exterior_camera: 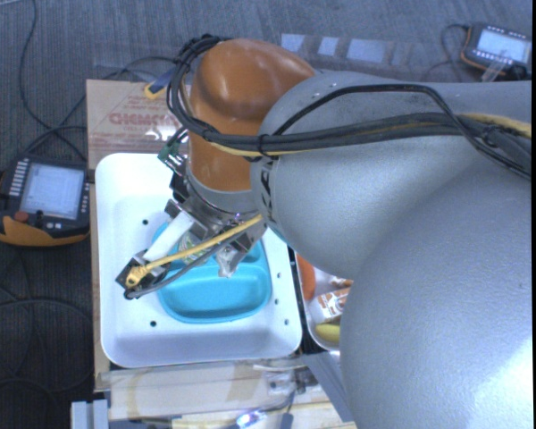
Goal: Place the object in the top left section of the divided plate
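A blue divided plate [216, 295] lies in the left white bin [125, 206], toward its near right part. My gripper [221, 254] hangs low over the plate's far edge, under the orange band [241, 92] of the wrist. The arm's grey body covers the plate's far sections and most of the gripper. A yellow cable [196, 250] runs from the wrist down to a connector [135, 278] over the bin's floor. I cannot make out any object between the fingers or on the visible part of the plate.
The right bin is mostly hidden by the arm; an orange item [306, 281] and a yellow item [327, 332] peek out at its left side. A teach pendant [40, 200] lies on the floor to the left. Cardboard [125, 114] sits behind the left bin.
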Motion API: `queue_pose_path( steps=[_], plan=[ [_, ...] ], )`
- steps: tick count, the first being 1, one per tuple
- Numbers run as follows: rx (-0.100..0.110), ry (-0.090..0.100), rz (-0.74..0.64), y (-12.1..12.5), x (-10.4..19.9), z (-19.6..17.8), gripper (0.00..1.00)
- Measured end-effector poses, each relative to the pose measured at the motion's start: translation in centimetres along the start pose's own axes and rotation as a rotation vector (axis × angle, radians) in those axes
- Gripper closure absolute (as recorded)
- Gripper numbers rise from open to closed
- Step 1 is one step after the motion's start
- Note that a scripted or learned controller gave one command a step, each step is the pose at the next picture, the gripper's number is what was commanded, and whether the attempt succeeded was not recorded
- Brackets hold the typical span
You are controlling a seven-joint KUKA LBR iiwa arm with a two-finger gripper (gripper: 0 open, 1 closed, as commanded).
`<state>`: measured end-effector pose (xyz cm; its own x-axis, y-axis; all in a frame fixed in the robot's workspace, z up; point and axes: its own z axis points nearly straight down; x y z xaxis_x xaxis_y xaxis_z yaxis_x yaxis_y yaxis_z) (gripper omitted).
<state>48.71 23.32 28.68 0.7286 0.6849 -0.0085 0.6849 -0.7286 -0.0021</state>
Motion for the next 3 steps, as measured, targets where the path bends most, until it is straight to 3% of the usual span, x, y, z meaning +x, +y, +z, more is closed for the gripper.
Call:
queue_pose_path(
  steps=[1,2,3],
  plan=[
    [-0.002,0.001,-0.223,9.9,-5.4,-0.2,1.0],
    [-0.003,0.003,-0.255,5.8,-6.0,-5.3,1.0],
    [-0.004,0.004,-0.292,12.8,-7.0,-13.8,1.0]
  ],
)
